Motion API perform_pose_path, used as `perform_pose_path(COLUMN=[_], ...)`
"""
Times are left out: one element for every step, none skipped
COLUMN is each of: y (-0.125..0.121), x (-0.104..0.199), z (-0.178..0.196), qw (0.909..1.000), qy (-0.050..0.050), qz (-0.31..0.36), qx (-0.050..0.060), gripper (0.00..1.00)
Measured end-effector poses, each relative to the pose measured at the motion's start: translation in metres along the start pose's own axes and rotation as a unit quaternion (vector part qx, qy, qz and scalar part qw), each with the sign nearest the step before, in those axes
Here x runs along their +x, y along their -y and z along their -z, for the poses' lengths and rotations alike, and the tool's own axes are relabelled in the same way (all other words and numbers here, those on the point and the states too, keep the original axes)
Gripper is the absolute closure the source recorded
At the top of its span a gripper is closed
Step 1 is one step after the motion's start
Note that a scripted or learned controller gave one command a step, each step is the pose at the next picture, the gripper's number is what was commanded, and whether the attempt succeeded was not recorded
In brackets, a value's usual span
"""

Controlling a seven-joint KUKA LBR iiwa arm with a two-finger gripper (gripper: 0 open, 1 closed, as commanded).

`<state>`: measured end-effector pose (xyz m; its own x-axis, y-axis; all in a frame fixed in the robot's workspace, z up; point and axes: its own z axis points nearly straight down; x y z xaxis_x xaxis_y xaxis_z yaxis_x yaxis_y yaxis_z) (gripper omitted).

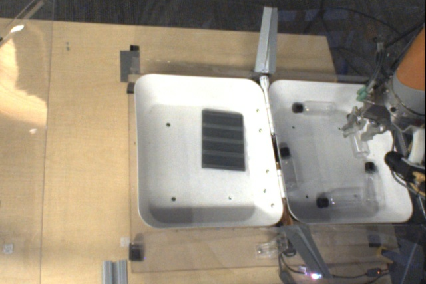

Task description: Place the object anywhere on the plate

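A dark grey ribbed rectangular plate [223, 140] lies flat in the middle of the left white bin [153, 163]. My gripper [361, 130] hangs over the right part of the right white bin [399, 213], far from the plate. It is small and pale against the bin floor, and I cannot make out anything in it. The arm's orange band [411, 66] shows at the right edge, above the gripper.
Several small black pieces [297, 107] [284, 151] [322, 201] [370, 167] sit around the right bin floor, linked by faint clear strips. A grey metal post [267, 40] stands behind the seam between the bins. Cables [399, 166] hang at the right edge.
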<state>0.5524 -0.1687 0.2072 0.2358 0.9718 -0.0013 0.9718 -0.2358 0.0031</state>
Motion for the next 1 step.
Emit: perform_pose_path(y=[-0.0219], x=[0.0656], z=[-0.0353], qw=[0.971], qy=[0.0], qz=[-0.239], qx=[0.001], gripper=[1.0])
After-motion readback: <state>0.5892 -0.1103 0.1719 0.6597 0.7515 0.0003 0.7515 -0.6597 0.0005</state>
